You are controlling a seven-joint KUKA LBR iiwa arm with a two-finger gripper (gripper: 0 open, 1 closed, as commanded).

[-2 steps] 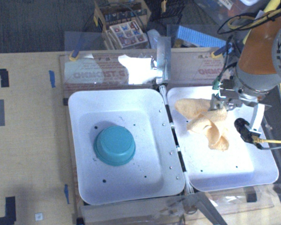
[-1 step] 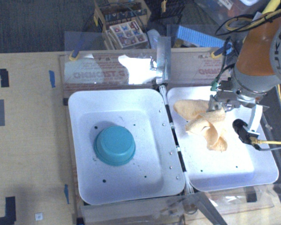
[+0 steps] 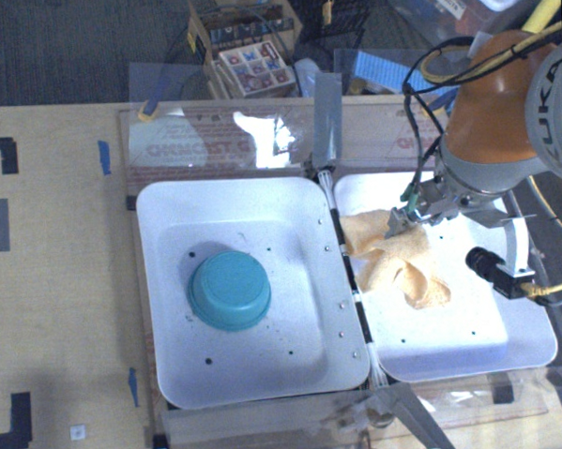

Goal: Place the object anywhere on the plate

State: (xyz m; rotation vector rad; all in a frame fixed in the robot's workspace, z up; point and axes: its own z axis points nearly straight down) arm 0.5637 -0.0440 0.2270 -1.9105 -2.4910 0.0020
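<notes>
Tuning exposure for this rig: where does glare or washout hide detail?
Camera view: strong glare on the clear panel behind the bins; the right bin floor is washed out near white; the cloth stays readable; the gripper is soft and dark against it; the blue plate is evenly lit.

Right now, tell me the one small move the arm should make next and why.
Probably a short lift straight up to test the grasp. The gripper is down at the upper edge of the tan cloth in the right bin, while the teal plate sits in the left bin. Whether the cloth is actually caught is not clear, so check before carrying it over the divider.
</notes>
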